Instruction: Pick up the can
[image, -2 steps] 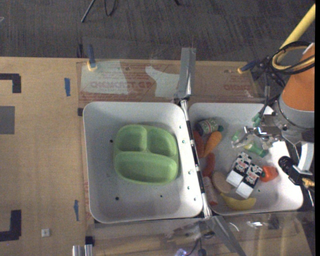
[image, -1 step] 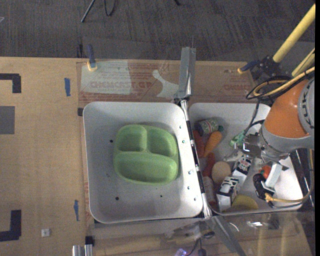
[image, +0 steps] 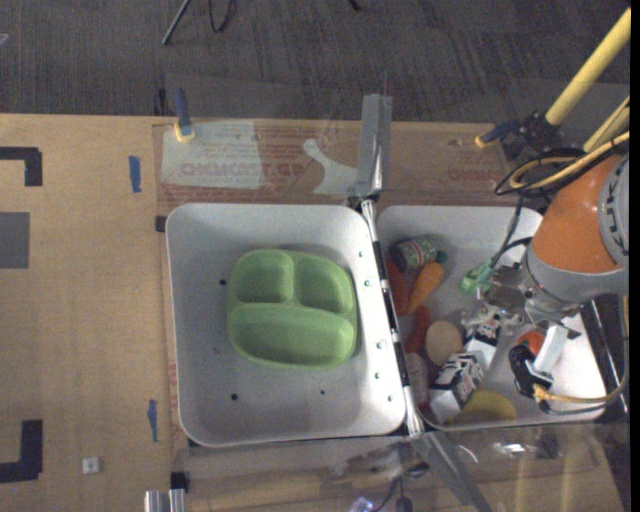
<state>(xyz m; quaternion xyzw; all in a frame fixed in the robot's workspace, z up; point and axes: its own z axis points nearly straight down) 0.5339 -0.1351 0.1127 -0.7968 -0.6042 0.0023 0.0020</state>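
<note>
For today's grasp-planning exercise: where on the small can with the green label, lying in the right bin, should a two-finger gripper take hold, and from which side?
Probably across the middle of the small green-labelled can's round body, coming straight down from above. It lies on its side near the right white bin's far wall, with the orange carrot close on its near side, so the fingers look best placed on either side of the curved wall, clear of the carrot.

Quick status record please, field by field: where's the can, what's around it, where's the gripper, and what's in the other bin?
can: lying near the top left corner of the right bin
beside can: carrot just below it
other items in right bin: egg-like object, black-and-white carton, yellow item
gripper: over the middle of the right bin, apart from the can
left bin: holds a green divided plate
task: can not picked up yet
</note>
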